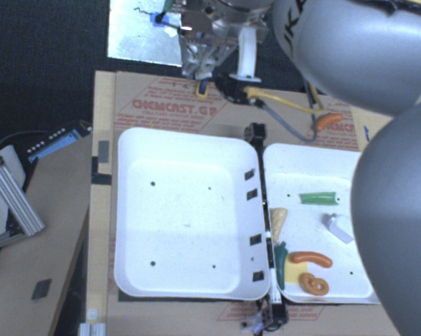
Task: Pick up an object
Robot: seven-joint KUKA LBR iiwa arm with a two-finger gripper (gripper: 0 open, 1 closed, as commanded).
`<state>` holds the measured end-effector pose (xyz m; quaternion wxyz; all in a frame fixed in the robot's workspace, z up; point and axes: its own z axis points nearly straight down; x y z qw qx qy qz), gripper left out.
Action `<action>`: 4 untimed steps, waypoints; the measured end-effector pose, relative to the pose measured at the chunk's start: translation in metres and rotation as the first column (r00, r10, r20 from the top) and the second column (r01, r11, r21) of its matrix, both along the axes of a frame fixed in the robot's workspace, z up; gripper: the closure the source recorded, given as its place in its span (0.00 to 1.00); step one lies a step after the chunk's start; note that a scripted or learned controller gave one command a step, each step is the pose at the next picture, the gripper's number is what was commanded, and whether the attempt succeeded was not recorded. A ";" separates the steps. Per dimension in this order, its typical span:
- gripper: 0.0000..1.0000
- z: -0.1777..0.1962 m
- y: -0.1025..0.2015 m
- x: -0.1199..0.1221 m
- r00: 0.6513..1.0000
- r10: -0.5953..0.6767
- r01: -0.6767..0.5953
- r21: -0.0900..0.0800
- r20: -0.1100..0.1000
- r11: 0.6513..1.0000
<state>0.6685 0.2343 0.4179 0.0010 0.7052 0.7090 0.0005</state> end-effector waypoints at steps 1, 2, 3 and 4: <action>1.00 -0.002 0.000 0.000 1.000 0.001 -0.001 0.000 0.000 1.000; 1.00 -0.004 0.000 0.000 1.000 0.001 -0.001 0.000 0.000 1.000; 1.00 -0.001 0.000 0.000 1.000 0.001 -0.001 0.000 0.000 1.000; 1.00 -0.006 0.000 0.000 1.000 0.000 0.000 0.000 0.001 1.000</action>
